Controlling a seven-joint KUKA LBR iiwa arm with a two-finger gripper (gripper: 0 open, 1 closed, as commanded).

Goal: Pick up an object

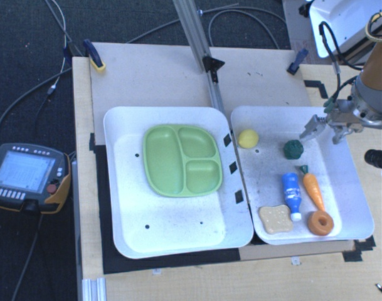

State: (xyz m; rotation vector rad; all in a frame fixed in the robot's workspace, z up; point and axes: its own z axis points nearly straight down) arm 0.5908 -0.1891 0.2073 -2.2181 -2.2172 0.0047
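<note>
Claw (325, 129) hovers over the right bin (360, 187), fingers seemingly spread and holding nothing. Below lie a green ball (293, 148), yellow ball (248, 138), blue bottle (292, 195), carrot (313, 190), doughnut (320, 222) and toast (275, 219).

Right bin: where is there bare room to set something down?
In the right bin, bare floor lies between the yellow ball and the toast. Its front right is crowded: blue bottle, carrot, donut.

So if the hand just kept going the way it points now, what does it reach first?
Most likely the dark green ball. The hand points left and down over the right bin, and that ball lies nearest along that line. Depth is unclear, so it might meet the bin floor first.
</note>
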